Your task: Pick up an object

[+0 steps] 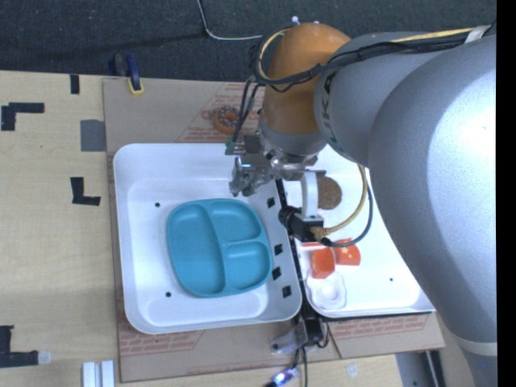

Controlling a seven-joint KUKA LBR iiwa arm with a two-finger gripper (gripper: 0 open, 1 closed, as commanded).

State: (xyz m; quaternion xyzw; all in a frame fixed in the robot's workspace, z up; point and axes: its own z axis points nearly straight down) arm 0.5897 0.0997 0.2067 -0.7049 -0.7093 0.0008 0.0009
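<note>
Approach step: hand [246,177] low over the left bin's [133,216] far right corner, nothing seen held.

Camera view: whether the hand is open or closed, cannot tell. Nearest candidate is the blue divided plate [218,246], lying flat in the left bin just beside the hand. Next move, by my reading, calls for a descent onto a graspable rim. Count: two white bins; one blue plate; in the right bin [395,289], one brown round item [329,192], one orange-red piece [334,258], one white item [328,293].
</note>
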